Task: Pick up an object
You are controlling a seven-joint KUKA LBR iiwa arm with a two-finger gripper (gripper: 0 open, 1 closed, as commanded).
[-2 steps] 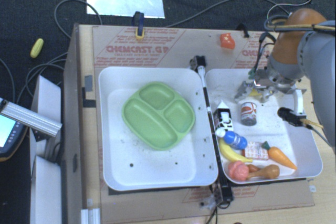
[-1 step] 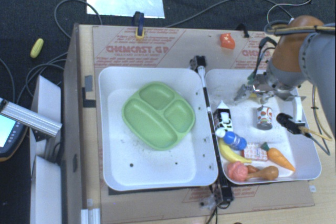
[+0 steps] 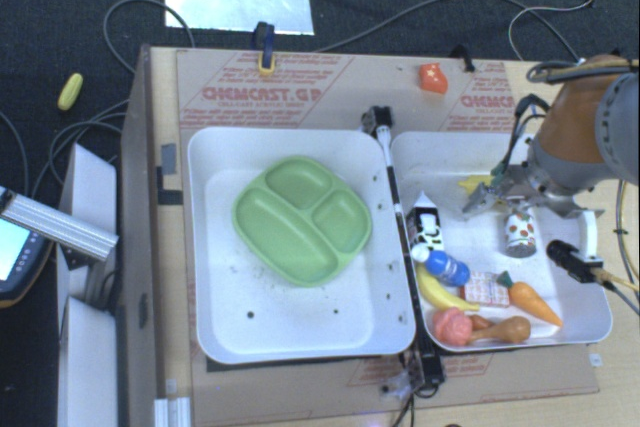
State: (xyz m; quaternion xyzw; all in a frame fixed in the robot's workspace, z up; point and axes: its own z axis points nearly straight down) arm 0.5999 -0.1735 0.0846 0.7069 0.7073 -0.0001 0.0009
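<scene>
Jaws (image 3: 482, 198) low in right bin (image 3: 600, 315), far side, beside yellow piece (image 3: 473, 182); spread or pinched, cannot tell. Nothing visibly gripped.

Candidate objects crowded at near side of same bin: spotted cup (image 3: 519, 229) just right of jaws, carrot (image 3: 531, 302), banana (image 3: 440, 290), blue bottle (image 3: 446, 267), drumstick (image 3: 505, 328).

Risks: glancing off cup and tipping it; closing on bin wall or air; nudging clutter instead of seizing single item. Green tray (image 3: 302, 218) alone in left bin (image 3: 215, 315), flat, poor grasp target.

One fixed camera looks down aslant on both bins (image 3: 300, 150).
</scene>
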